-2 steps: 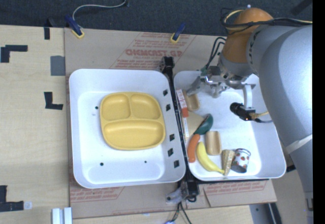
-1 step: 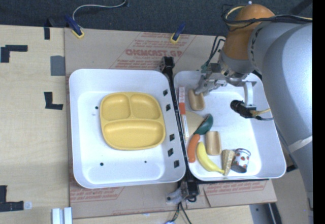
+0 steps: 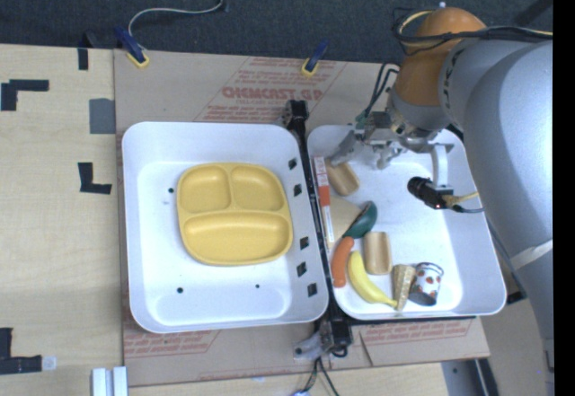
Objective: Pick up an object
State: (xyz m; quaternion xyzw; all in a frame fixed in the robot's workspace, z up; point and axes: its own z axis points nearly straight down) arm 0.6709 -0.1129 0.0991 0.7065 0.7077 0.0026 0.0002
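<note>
The arm (image 3: 503,116) is cut off by the right edge and covers the right bin's (image 3: 476,250) far right corner. The end effector (image 3: 359,147) is too small and blurred to tell how its fingers stand, or whether it touches the tan block (image 3: 342,178) just under it. A small mottled object (image 3: 426,284) near the banana (image 3: 367,282) is too blurred to name. The surface (image 3: 54,233) runs off the left and bottom edges.

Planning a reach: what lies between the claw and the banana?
In the camera view, between the claw and the banana lie a tan block, a green piece and another tan block.
</note>
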